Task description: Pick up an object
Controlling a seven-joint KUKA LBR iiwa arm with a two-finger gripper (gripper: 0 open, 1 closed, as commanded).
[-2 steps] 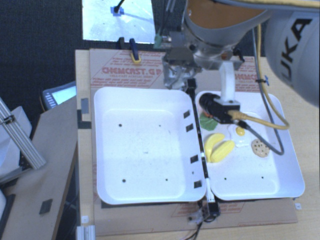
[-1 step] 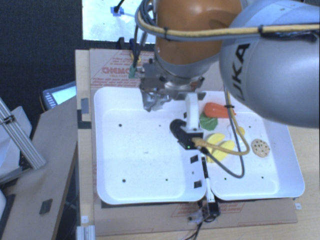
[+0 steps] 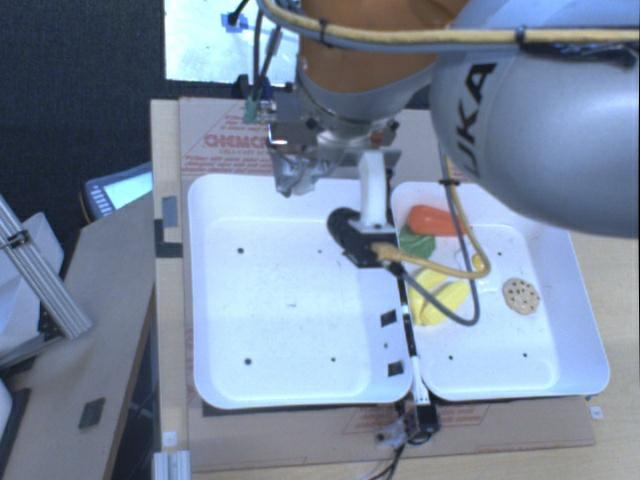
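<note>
My gripper (image 3: 292,176) hangs over the far edge of the left bin (image 3: 203,298), under the big grey and orange arm. Nothing shows between its tips. The loose objects all lie in the right bin (image 3: 585,353). An orange-red piece (image 3: 434,219) sits at that bin's far left, with a green piece (image 3: 416,244) just in front of it. A yellow object (image 3: 442,295) lies nearer the middle, partly crossed by a cable. A round tan biscuit-like disc (image 3: 520,295) rests to its right. The gripper is well to the left of all of them.
Both bins stand on a cardboard sheet (image 3: 215,148) with red print. The divider between the bins carries black clips (image 3: 388,320). A wooden side surface (image 3: 105,298) and a metal rail (image 3: 45,278) lie to the left.
</note>
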